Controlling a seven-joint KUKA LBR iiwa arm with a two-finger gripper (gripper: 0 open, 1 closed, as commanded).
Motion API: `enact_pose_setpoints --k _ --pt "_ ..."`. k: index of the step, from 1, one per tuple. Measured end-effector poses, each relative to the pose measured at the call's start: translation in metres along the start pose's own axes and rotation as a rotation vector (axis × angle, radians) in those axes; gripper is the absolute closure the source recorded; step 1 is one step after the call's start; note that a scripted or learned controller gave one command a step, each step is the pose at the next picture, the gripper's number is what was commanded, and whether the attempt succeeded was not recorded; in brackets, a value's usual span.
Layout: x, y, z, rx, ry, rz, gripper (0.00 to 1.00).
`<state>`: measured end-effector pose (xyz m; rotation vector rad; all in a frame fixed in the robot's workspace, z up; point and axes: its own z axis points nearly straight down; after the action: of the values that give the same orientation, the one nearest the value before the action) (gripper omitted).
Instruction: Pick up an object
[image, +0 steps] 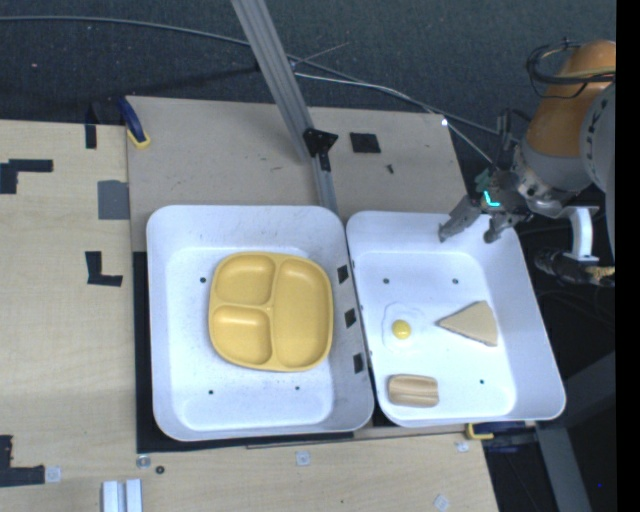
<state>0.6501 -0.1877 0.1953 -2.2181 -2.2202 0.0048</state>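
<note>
My gripper hangs over the far right corner of the right bin, its two fingers spread open with nothing between them. Below it in that bin lie a tan wedge-shaped slice, a fried egg with a yellow yolk and a light brown bread roll near the front wall. All three lie well clear of the fingers.
The left bin holds a yellow divided plate. A grey metal post slants across the bench behind the bins. Cables run over the dark floor at the back.
</note>
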Motion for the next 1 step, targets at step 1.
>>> enact_pose_setpoints --k 1 --pt "0.0001 0.0009 -0.0017 -0.003 -0.001 -0.001 0.00"
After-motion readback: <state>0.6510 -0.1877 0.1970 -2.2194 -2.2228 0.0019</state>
